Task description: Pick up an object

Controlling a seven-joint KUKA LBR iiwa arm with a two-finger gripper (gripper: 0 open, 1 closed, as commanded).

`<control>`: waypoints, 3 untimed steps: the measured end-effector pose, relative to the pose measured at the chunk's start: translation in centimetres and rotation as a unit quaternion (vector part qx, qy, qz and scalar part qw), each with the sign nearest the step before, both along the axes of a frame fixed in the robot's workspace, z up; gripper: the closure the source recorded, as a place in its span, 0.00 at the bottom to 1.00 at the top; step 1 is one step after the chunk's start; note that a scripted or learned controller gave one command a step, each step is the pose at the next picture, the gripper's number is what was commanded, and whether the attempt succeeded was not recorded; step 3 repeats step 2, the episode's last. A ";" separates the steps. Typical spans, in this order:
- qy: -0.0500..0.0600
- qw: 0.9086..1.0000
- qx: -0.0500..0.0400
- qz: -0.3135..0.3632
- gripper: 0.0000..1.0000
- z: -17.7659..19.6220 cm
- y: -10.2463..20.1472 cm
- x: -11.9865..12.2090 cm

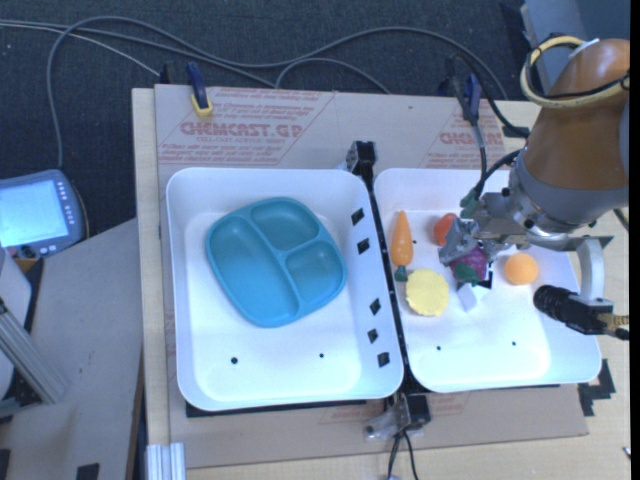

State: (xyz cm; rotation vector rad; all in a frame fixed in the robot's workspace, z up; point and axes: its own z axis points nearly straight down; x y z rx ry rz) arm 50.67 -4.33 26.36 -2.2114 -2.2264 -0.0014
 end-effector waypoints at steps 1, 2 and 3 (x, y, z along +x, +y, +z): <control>0.001 1.000 0.000 0.000 1.00 -2.0 5.5 -0.5; -0.001 1.000 0.000 0.000 1.00 -1.9 10.6 -0.1; -0.001 1.000 0.000 0.000 1.00 -1.9 10.6 -0.1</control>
